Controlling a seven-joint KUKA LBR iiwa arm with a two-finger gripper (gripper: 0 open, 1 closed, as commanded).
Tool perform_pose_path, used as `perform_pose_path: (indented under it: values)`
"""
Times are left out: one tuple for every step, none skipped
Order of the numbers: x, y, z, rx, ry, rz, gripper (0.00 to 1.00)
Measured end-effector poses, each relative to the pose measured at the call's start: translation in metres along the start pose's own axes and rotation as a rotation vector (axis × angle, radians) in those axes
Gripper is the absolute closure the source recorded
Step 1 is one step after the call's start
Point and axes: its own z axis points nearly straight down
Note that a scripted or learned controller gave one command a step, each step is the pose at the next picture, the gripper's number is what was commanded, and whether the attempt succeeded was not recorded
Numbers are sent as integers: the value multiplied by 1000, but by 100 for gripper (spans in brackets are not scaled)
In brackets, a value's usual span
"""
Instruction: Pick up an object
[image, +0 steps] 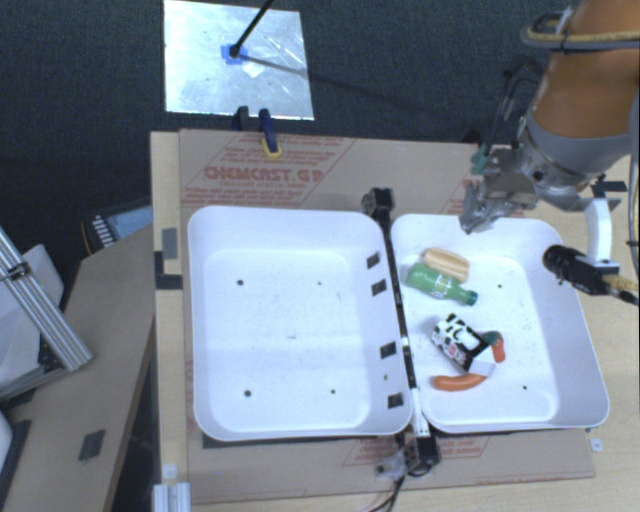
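The gripper (478, 218) hangs over the far rim of the right bin (560, 405); wide or narrow, I cannot tell. The black-and-white thing (455, 338) by the sausage (457, 382) is hard to make out.

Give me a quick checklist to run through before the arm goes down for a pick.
1. Things to pick are present: a hot dog, a green bottle, a black-and-white toy and an orange sausage lie in the bin nearer the arm: ok.
2. Gripper above a target: it hangs at the bin's far rim, beside the hot dog and not over it: not ok.
3. Hot dog apart from green bottle: they lie close side by side, contact unclear: cannot tell.
4. Orange sausage free of the toy: a narrow gap seems to show: cannot tell.
5. Nothing hanging from the gripper: ok.
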Motion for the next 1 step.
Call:
perform_pose_path:
  values:
    - [48,-18,-33,2,1,2,100]
